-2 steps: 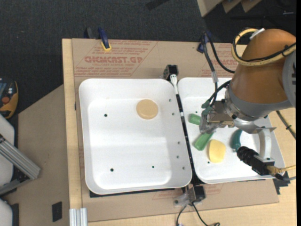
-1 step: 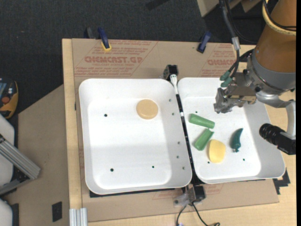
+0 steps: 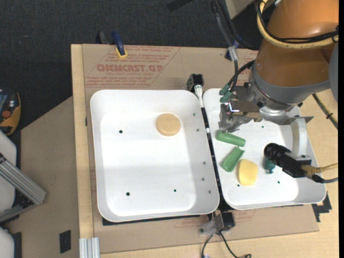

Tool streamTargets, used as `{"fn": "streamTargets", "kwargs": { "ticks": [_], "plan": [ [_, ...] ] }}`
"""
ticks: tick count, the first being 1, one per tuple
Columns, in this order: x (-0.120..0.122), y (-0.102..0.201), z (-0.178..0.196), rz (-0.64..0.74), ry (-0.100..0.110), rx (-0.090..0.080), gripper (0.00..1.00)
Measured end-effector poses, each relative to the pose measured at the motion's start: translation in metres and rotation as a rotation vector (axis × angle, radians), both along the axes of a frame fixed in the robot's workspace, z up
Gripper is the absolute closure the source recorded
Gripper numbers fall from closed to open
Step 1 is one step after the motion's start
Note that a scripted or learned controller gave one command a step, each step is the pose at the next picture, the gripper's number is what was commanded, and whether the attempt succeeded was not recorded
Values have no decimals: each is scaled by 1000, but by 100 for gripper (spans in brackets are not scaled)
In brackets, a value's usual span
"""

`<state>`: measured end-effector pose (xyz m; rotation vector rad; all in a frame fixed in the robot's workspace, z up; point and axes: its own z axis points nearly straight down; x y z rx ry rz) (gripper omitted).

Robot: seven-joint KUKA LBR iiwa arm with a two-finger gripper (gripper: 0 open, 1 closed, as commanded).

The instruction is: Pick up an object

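Claw over the right bin, with a green cylinder just beneath it

The claw [image 3: 230, 118] hangs low in the right bin [image 3: 285, 196]; how wide it stands cannot be told. Just below its tip lies the upper green cylinder [image 3: 230, 138], long axis nearly left-to-right. The lower green cylinder [image 3: 233, 158] slants from upper right to lower left, beside one yellow piece [image 3: 248, 172]. One tan disc [image 3: 169, 124] sits in the left bin [image 3: 107, 160].

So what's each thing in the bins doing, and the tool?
tan disc: lying flat in the left bin.
upper green stick: lying on its side in the right bin, by the tool.
lower green stick: lying slanted beside the yellow lump.
yellow lump: resting in the right bin.
tool: over the right bin, close to the upper green stick.
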<state>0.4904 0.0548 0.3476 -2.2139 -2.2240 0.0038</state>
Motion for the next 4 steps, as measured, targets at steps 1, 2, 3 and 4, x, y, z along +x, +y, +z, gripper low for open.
{"fn": "streamTargets", "kwargs": {
  "ticks": [1,2,3,4],
  "plan": [
    [25,16,73,-1,-15,0,100],
    [-7,51,35,0,3,-1,100],
    [-11,84,57,-1,-8,0,100],
    [-11,94,86,-2,-9,1,100]
  ]
}}
